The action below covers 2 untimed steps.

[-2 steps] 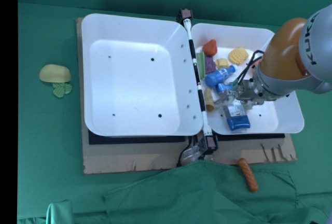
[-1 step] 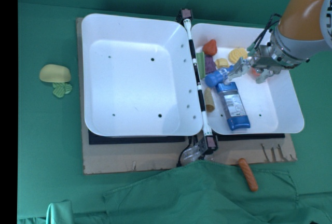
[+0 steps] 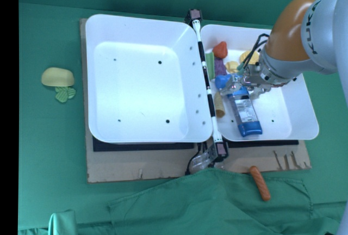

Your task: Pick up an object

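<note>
I see the claw (image 3: 239, 85) low in the right bin (image 3: 296, 119), among the clutter along its left side. I cannot tell how it is set or whether it grips anything. Just under it, running toward me, lies a blue-capped packet (image 3: 246, 114). A blue piece (image 3: 222, 82) sits at its left, a tan roll (image 3: 218, 104) beyond that, purple (image 3: 219, 67) and red (image 3: 220, 49) pieces behind, yellow ones (image 3: 249, 57) behind to the right.
</note>
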Each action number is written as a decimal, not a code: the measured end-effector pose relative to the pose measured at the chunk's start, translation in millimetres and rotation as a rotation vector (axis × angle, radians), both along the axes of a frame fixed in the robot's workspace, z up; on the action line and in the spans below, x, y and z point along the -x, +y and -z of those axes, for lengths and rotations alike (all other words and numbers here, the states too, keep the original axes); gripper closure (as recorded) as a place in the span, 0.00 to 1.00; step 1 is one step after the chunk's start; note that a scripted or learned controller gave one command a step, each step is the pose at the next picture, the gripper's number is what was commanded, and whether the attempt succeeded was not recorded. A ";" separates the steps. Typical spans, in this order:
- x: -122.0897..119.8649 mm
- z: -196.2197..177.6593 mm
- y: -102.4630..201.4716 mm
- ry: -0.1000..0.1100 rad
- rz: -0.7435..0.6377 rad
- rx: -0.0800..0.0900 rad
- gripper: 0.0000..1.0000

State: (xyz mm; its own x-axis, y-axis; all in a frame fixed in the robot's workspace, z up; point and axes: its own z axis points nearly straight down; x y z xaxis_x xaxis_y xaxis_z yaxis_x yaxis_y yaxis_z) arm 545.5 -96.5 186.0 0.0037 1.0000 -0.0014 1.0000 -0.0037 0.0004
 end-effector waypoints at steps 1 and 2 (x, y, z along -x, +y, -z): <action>29.6 0.0 -9.8 -0.025 0.000 0.003 0.00; 62.5 0.0 -17.0 -0.026 0.001 0.005 0.00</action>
